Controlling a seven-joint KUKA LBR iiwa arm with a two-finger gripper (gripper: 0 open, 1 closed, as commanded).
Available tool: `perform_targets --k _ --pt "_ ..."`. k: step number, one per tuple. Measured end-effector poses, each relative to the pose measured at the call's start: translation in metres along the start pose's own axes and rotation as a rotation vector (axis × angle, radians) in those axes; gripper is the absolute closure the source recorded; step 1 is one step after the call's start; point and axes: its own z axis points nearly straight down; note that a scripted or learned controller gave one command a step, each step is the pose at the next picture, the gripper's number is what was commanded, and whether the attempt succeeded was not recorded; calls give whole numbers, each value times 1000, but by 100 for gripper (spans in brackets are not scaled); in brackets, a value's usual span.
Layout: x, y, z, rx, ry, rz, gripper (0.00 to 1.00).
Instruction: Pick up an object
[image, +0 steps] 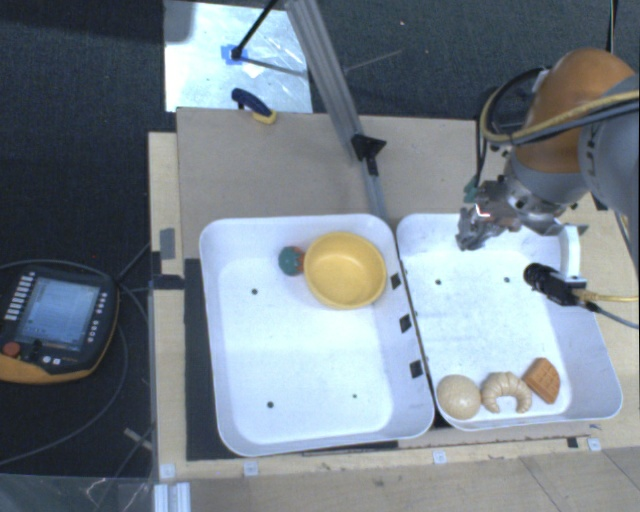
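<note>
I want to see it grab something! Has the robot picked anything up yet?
Not yet. The grey two-finger gripper is above the right white bin's far end. The round beige bun, pale croissant and brown waffle piece lie at the near edge, all left to grab.

Pretty even overhead light here, the white bins (300, 400) almost blown out with only faint shadows at their rims, a harsh glare patch on the floor (235, 50) up top, dark carpet swallowing detail, and the whole frame a bit soft, maybe from low resolution.
</note>
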Motion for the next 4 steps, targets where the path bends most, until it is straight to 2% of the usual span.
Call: perform_targets --k 1,2,4 --pt "0 1 -13 3 0 0 100" --pt "54 -18 -10 5 2 -4 100" --pt "140 -36 -25 4 2 -4 100"
